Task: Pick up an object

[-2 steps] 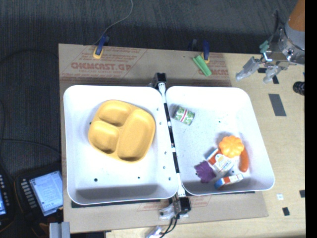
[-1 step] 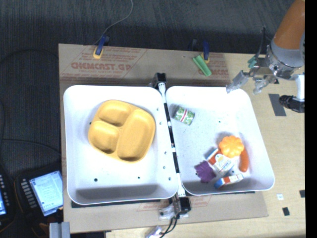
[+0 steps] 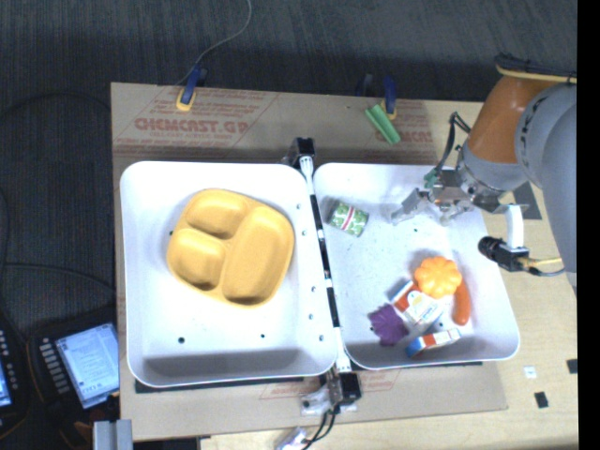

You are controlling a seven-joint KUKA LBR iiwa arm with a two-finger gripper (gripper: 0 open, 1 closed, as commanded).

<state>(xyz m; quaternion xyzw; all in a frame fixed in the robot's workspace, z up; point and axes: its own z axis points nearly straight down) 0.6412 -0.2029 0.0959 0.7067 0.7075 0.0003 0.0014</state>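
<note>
Your gripper (image 3: 433, 202) sits over the upper part of the right bin (image 3: 375, 261), its two metal fingers (image 3: 409, 207) spread apart in a wide V with nothing between them. It hangs above bare white floor, clear of every object.

Taking the right bin as your landmark: a small green-and-white can (image 3: 347, 218) lies on its side near the bin's upper left corner, left of the gripper and apart from it. The rest of the objects crowd the bin's lower right quarter, well apart from the gripper. There you see an orange pumpkin-shaped toy (image 3: 438, 276), a slim orange-red carrot-like piece (image 3: 461, 305) just to its right, a white and orange carton (image 3: 419, 309) touching the pumpkin's lower left, a purple piece (image 3: 384, 323) at the carton's left, and a small white box with blue and red ends (image 3: 432, 342) lowest of all, by the bin's bottom wall.

Left of the right bin, touching it along a black seam, stands the left bin (image 3: 150, 326), which holds a large yellow three-compartment tray (image 3: 230, 246).

Both bins rest on a brown cardboard sheet (image 3: 187, 125) with red lettering, held by blue clips (image 3: 190, 88). A green marker-like piece (image 3: 382, 124) lies on the cardboard above the right bin. The floor around is dark carpet (image 3: 84, 26), with a lit tablet (image 3: 82, 364) down beyond the left bin's lower corner.
</note>
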